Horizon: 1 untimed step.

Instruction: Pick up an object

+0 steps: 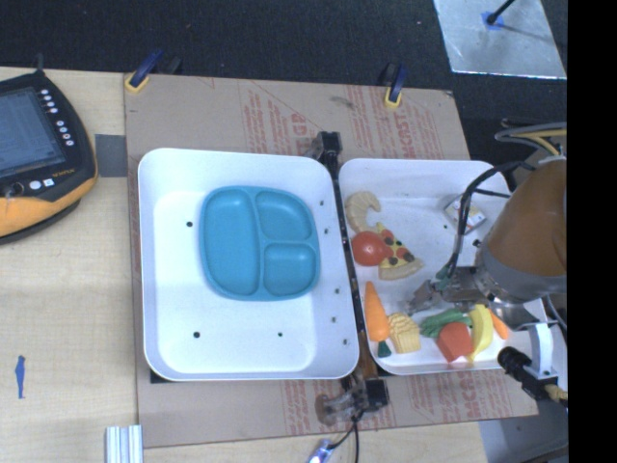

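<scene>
We see our pincer (429, 295) low in the right bin (415, 174), near the surface's front right corner, just above the green bean (445, 318) and corn (403, 334); whether it grips anything we cannot tell.

Glossy white plastic bins (159, 258), matt blue plastic plate (258, 242), cardboard sheet (289, 114)

My right bin (405, 170) is crowded: tomato (367, 249), pizza slice (397, 255), carrot (376, 314) and corn (402, 335) pack its left and front; its far strip lies open; in the left bin (154, 258), bare floor rings the blue plate (259, 242).
</scene>
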### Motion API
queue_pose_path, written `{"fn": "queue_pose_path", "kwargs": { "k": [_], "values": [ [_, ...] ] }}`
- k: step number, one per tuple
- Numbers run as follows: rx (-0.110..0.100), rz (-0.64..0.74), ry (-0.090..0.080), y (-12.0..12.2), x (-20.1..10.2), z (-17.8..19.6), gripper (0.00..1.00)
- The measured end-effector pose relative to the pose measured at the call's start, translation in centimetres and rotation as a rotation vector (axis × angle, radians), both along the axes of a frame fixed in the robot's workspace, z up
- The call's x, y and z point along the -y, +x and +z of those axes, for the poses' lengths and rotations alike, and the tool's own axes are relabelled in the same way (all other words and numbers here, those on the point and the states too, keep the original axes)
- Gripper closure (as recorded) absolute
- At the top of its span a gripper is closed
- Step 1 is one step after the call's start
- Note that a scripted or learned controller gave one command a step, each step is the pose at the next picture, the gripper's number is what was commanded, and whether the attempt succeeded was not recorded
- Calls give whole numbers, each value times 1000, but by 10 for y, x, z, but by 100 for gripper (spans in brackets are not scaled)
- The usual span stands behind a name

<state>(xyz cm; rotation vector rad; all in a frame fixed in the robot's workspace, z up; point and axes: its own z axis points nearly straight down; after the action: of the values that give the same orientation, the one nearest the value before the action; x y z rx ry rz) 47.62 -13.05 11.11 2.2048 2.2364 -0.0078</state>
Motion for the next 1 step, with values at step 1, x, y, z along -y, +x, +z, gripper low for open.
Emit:
{"fn": "queue_pose_path", "kwargs": {
  "k": [1],
  "values": [
    [-2, -8, 5, -1, -26, -20, 0]
  ]
}}
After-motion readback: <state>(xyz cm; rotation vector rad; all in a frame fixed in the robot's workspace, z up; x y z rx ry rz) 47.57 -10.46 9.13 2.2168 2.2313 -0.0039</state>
